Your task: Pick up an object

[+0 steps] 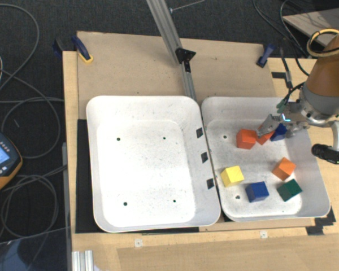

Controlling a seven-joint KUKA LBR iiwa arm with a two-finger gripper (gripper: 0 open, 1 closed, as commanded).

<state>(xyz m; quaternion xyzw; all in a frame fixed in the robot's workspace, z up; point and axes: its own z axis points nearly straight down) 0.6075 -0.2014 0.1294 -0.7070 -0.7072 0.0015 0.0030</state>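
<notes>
The right bin holds several small blocks. A red-orange block lies near its middle, with a yellow block and a blue block nearer the front. An orange block and a green block sit at the front right. My gripper is low over the bin's back right, just right of the red-orange block. A small blue object sits right against the gripper, partly hidden by it.
The left bin lies beside the right one, with black clips along the shared edge. A slanted metal pole rises at the back. The arm's orange-banded wrist overhangs the right rim.
</notes>
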